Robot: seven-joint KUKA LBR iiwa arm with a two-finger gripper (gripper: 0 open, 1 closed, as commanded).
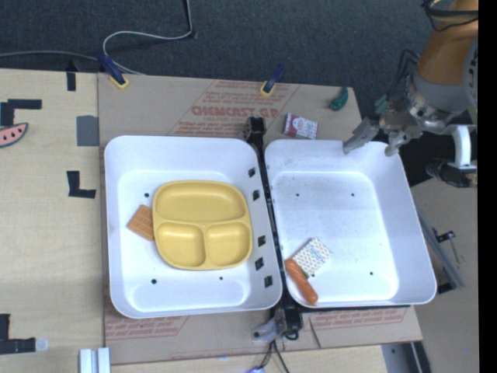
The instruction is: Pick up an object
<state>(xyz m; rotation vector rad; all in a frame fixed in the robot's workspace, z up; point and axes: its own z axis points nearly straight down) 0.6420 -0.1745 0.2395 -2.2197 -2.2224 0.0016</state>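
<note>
A cardboard-topped bench holds two white bins; the gripper (371, 141), fingers spread and holding nothing, hovers over the right bin's (404, 208) far rim, well apart from the orange carrot (301, 281) lying near its front-left corner.

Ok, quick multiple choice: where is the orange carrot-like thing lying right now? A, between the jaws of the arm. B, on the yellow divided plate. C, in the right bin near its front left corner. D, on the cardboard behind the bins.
C: the orange carrot-like thing lies on the floor of the right bin near its front left corner, beside a small patterned packet.
</note>
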